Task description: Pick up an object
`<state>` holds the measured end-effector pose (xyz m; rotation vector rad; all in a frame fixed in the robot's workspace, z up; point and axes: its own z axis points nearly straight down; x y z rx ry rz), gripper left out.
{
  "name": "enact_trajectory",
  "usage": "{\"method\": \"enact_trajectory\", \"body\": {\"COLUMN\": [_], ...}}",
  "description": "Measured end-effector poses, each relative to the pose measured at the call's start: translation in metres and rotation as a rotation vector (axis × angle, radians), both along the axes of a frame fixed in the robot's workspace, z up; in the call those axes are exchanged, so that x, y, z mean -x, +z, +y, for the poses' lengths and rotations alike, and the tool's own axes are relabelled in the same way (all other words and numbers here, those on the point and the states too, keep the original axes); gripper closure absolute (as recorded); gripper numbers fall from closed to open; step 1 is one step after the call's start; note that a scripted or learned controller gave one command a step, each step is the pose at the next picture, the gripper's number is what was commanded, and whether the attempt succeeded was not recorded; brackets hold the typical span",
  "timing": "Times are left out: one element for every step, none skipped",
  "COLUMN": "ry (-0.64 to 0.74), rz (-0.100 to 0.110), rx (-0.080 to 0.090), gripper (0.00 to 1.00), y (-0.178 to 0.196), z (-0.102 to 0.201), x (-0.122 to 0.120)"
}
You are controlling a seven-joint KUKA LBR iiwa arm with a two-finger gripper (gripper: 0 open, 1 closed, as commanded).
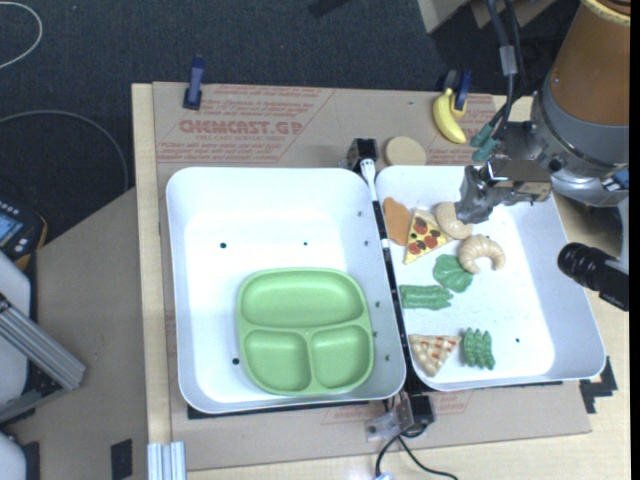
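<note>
Where the hand is lowered at the right bin's far side, its grip cannot be told; the croissant nearby, judged light and stiff, would be pinched across its middle.

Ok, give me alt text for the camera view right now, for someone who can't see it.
The gripper hovers low over toy food in the right bin, near a pizza slice and croissant. The left bin holds a green divided plate.

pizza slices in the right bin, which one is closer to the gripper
The pepperoni pizza slice, just left of the gripper. The other pizza slice is plain and lies at the bin's near edge, beside the dark green toy.
</note>
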<state>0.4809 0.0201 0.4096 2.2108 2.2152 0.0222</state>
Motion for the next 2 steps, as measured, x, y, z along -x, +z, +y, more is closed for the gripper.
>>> {"method": "enact_trajectory", "body": {"ry": [0.006,0.0], "rz": [0.009,0.024], "rx": [-0.002,0.002], "gripper": [1.0,1.0], "y": [0.065,0.024], "z": [0.067,0.074], "x": [0.001,0.002]}}
